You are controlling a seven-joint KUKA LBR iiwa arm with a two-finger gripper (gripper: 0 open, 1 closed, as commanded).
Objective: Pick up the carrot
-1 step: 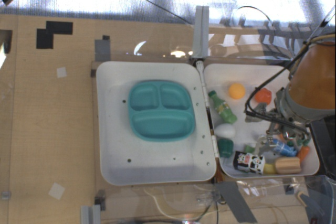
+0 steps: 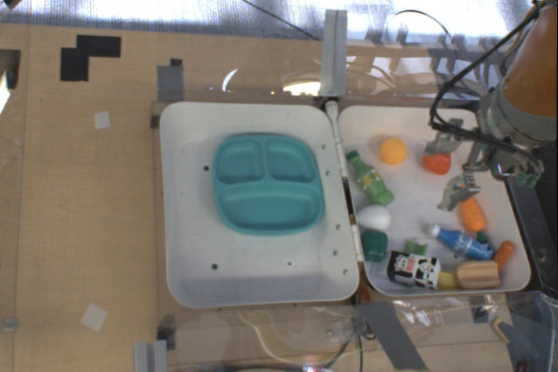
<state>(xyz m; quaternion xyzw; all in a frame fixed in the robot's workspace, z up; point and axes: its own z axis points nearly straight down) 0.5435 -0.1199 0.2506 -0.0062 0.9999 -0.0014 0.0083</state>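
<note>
claw (image 2: 459, 192) beside carrot (image 2: 472, 214) (right bin)

Arm (image 2: 532, 83) enters from the right, orange band above the wrist, wrist pitched downward. Gripper (image 2: 459, 192) hangs below and left of the wrist, fingers pointing down, nothing visibly held.

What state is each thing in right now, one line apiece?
Gripper: low over the right bin, just beside the carrot.
Carrot: lying in the right bin, not lifted.
Green bottle: lying on its side.
Blue bottle: lying on its side.
Orange ball: resting in the bin.
Teal tray: flat in the left bin.
</note>
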